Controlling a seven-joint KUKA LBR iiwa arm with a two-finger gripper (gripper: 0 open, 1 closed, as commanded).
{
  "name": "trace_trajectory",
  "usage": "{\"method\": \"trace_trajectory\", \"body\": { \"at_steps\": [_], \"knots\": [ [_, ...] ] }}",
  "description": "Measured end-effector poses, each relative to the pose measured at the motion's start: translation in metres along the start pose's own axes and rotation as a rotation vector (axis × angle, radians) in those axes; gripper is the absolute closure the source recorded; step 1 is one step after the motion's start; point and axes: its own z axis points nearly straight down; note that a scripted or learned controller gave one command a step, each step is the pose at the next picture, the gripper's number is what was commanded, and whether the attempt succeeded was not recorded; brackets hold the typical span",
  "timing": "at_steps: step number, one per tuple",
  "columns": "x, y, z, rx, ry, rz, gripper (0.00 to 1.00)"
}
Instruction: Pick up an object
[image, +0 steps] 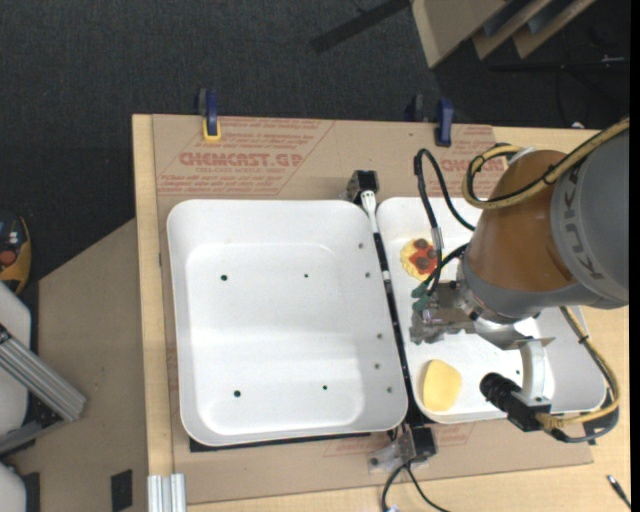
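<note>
A dark carpeted floor is framing a plywood bench (250, 150), and on it two shallow white bins are sitting side by side, a black divider strip (385, 280) running between them. The left bin (200, 250), on the far side of that strip from the arm, is showing just a few dark dots on its floor. The right bin (395, 215) is where it's all happening: the grey-and-orange arm (530, 240) is reaching in, and the gripper (437, 315) is hanging low just beside the strip. Whether it is wide, narrow or holding anything, I cannot tell; the wrist is hiding the business end.

A red-and-yellow toy (421, 257) is lying close above the gripper, near the strip. A pale yellow rounded piece (441, 385) is lying below the gripper, also close to the strip.

The risk? The gripper is sitting between the two objects, over neither, so a close here would probably grab air. Crowding the strip could also mean scraping the bin wall, and the loose cables could snag.
</note>
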Motion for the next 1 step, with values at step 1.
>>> {"method": "trace_trajectory", "body": {
  "at_steps": [1],
  "knots": [
    [0.0712,0.0648,-0.0462,-0.019,0.001,-0.01,1.0]
  ]
}}
